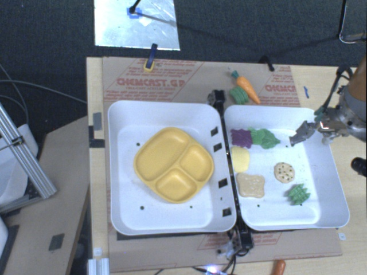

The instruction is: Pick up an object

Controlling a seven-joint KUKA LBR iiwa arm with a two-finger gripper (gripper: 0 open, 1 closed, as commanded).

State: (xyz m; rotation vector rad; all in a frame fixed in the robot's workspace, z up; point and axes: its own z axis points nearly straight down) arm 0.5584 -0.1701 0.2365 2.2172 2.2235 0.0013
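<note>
Dark carpet surrounds a bench topped with brown printed cardboard [172, 76], on which two shallow white bins sit side by side. A silvery sheet [136, 15] lies on the carpet beyond the bench. On the cardboard behind the bins lies a toy carrot [245, 88], orange with a green top, and a small blue and yellow item [151, 58] rests near the far edge. Within the left bin [123, 153] sits a yellow divided plate [174, 164], angled, with three compartments. Over in the right bin [330, 182] are several small toy foods: a purple piece [241, 137] touching a green leafy piece [264, 137] near the back, a pale yellow piece [240, 159] just below the purple one, a tan slice of toast [251, 184] in front of that, a round cookie [284, 172] near the middle, and a small green piece [298, 195] toward the front right. Reaching in from the right, the grey arm puts its gripper [299, 134] over the back right part of the right bin, just right of the green leafy piece and apart from it. Nothing can be seen between its tips, and whether it is released or clenched cannot be told.
</note>
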